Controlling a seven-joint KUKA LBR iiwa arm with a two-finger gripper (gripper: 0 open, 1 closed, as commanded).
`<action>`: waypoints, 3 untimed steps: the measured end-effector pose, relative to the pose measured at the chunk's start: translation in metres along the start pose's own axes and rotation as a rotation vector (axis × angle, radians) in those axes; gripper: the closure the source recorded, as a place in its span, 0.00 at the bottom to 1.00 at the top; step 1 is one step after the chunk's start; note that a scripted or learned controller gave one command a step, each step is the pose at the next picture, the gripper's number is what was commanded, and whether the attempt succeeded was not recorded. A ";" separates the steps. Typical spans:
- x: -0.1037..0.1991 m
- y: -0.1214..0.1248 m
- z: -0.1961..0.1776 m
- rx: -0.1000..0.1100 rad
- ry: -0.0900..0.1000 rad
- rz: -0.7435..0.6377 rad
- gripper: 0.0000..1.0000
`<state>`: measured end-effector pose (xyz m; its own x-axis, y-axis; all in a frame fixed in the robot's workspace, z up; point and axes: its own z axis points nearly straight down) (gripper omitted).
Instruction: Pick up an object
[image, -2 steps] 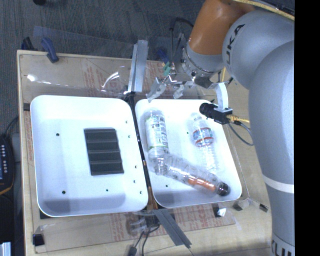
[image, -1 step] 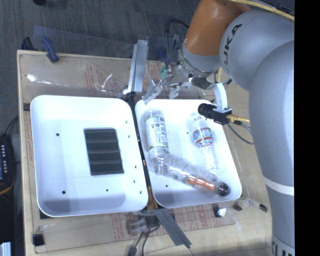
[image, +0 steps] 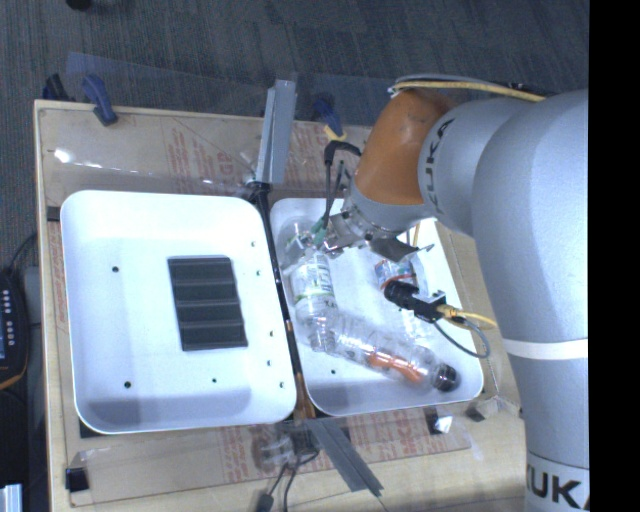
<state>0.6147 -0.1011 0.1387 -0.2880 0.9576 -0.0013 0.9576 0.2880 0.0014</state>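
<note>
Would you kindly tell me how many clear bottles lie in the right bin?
2. One bottle lies by the right bin's left wall; the other bottle lies along its near wall. The arm may hide more.

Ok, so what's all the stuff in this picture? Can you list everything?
bench: one, pale wood colour, under everything
left bin: one, white, left side of the bench
right bin: one, white, right beside the left bin
ribbed slab: one, dark grey, lying flat in the middle of the left bin
labelled bottle: one, clear plastic, lying in the right bin near its left wall
bottle with orange inside: one, clear with a dark cap, lying along the near side of the right bin
blue clamps: two, blue, on the bench's far edge
arm: one, grey with an orange band, reaching in from the right
gripper: one, over the far end of the right bin
</note>
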 end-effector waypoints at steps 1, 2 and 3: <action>-0.037 -0.023 0.040 -0.010 0.000 -0.050 0.00; -0.034 -0.021 0.030 -0.011 0.002 -0.056 1.00; -0.021 0.014 -0.051 0.002 0.002 -0.128 1.00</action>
<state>0.6342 -0.1170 0.1898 -0.4078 0.9131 0.0001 0.9131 0.4078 -0.0004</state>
